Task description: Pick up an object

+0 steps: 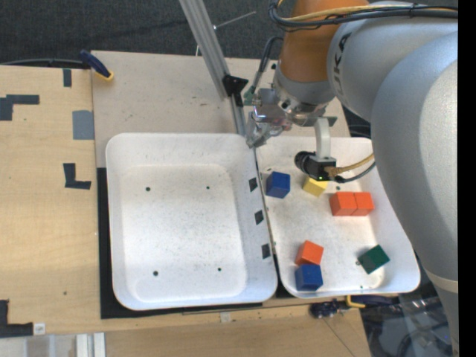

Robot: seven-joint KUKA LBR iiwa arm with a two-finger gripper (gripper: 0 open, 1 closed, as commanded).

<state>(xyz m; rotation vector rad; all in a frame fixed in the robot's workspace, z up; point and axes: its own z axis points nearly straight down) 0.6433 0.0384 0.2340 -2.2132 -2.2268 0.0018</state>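
The right bin [394,274] holds several small blocks. A blue cube [277,184] lies near its left wall, with a yellow block [314,187] just to its right. Further right is a long orange block [350,203]. Toward the front sit a small orange cube [310,252], another blue cube [309,277] and a green cube [373,259]. My gripper [257,135] hangs over the far left corner of the right bin, above and behind the first blue cube. I see nothing held in it.
The left bin [126,199] stands beside the right one, and the two share a raised rim [260,214]. A slanted metal pole [208,43] rises just behind the gripper. The large grey arm [416,125] overhangs the right side of the right bin.
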